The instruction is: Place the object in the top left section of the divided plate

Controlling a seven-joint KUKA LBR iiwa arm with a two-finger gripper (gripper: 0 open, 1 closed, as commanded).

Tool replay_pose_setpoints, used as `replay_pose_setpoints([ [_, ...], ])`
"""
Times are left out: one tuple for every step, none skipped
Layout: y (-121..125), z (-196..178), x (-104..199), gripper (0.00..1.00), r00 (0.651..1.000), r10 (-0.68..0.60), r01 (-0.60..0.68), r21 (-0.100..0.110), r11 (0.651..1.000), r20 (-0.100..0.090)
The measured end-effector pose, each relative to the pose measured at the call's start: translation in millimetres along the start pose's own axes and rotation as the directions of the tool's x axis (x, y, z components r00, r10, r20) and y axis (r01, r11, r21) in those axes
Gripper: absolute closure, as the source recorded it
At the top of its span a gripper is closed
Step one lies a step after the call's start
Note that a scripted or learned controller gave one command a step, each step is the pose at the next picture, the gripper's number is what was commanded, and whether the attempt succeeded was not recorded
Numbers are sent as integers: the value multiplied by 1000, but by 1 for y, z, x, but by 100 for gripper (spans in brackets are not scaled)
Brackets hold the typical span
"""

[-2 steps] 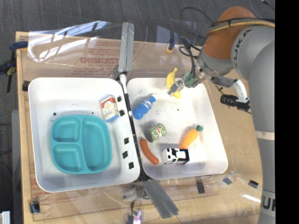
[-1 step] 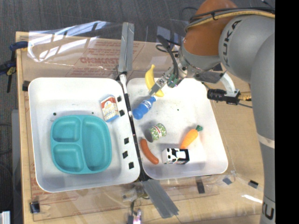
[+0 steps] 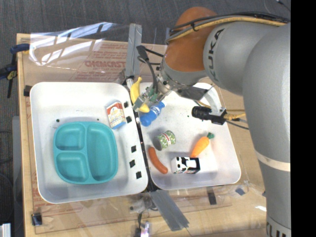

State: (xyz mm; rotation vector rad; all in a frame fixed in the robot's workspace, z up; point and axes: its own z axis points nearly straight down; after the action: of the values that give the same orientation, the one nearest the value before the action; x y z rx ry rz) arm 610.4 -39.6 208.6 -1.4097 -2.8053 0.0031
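The teal divided plate [image 3: 86, 152] lies in the left bin, its top left section [image 3: 68, 138] bare. My gripper [image 3: 148, 100] hangs low over the top left corner of the right bin. Directly under and beside it are a blue object [image 3: 150, 113] and a yellow banana [image 3: 134, 89], which leans on the divider between the bins. The gripper's body hides the contact area, so I cannot tell whether it touches either one.
A small red and white carton [image 3: 115, 114] stands in the left bin [image 3: 44, 100] just right of the plate's top edge. The right bin [image 3: 222, 147] holds a green can [image 3: 167, 139], a carrot [image 3: 201, 145], a sausage [image 3: 158, 160] and a black and white cow toy [image 3: 185, 165].
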Motion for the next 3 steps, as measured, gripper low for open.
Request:
replay_pose_setpoints([
  [5, 13, 98, 100, 993, -120, 120, 0, 993, 0],
  [-55, 17, 88, 100, 979, -202, 202, -1, 979, 1],
  [-70, -45, 53, 100, 879, -476, 476, -2, 879, 5],
])
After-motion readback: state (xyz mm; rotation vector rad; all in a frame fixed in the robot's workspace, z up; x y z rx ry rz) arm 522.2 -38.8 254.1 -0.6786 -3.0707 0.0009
